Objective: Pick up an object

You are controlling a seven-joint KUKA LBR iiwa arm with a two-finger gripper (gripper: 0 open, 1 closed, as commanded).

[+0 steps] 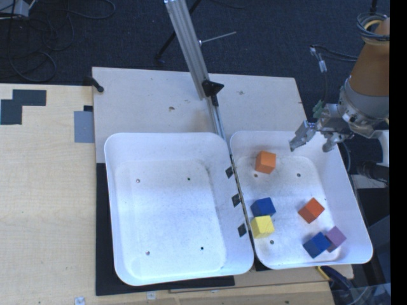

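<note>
The right bin (346, 189) holds several small blocks: an orange cube (266, 162) near its back, a blue cube (262, 206) with a yellow cube (262, 225) just in front of it by the left wall, a red-orange cube (311, 210), and a dark blue cube (316, 244) touching a purple cube (336, 237) at the front right. My gripper (313, 139) hangs above the bin's back right corner, open, with nothing between its fingers. It is well right of the orange cube.
The left bin (114, 170) sits beside the right one, with black clips along the shared wall. A slanted aluminium post (191, 49) rises behind the bins. Cables lie on the dark floor at the back.
</note>
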